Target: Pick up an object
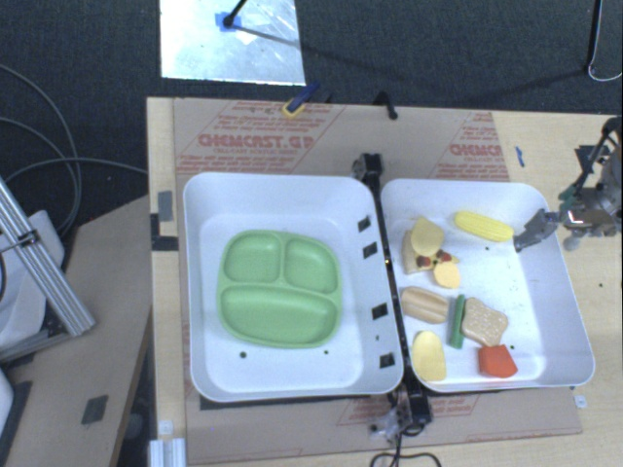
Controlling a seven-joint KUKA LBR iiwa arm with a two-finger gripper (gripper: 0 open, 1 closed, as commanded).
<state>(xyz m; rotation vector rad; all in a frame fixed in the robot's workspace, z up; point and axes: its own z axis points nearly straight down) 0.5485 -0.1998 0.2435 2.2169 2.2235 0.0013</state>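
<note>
Left bin [204,261]: one green divided plate [280,288], lying flat at centre. Right bin [555,290]: toy food grouped on its left half, namely a bread roll [424,305], a yellow corn cob [484,226] at the far side, a toast slice [484,321] and a red piece [497,361] nearest. The tool [545,226] sits over the right bin's far right rim, well apart from the food; whether it is parted or closed cannot be told.

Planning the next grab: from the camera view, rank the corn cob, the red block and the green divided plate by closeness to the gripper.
1. Corn cob, top of the right bin, just left of the gripper.
2. Red block, right bin's near corner.
3. Green divided plate, in the left bin.
</note>
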